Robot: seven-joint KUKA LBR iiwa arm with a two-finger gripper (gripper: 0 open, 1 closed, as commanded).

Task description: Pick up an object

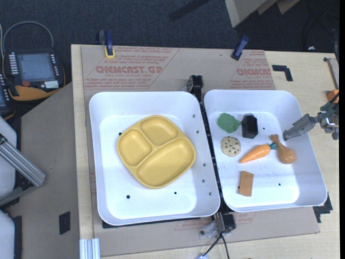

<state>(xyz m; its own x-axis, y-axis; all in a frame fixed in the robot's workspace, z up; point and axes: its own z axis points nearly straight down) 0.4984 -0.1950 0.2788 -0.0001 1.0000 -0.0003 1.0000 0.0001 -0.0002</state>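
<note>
Two white bins sit side by side on the surface [161,63], and the action is all on the right. The right bin [307,196] carries five small things: a green leafy piece [228,123] at the upper left, a black block [249,126] just beside it, a speckled cookie [230,145] below the green piece, an orange carrot [255,154] near the middle, a tan drumstick [283,150] to its right, and a brown rectangular block [246,183] lower down, well apart from the rest.

The carrot lies flat with its long axis on a slant, thick end up toward the right, tip pointing down and left toward the cookie. The drumstick's thin end sits next to the carrot's thick end; whether they touch, one cannot tell. The drumstick itself runs from upper left to lower right, bulb end lowest.

The tool [295,128] comes in from the right edge, over the right bin's upper right part, its grey finger angled down and left toward the drumstick. Nothing shows between its fingers, and whether they are spread or closed cannot be told from this angle.

Over in the left bin [102,144], a yellow divided plate [156,151] lies alone, tilted a little off square to the bin walls.
</note>
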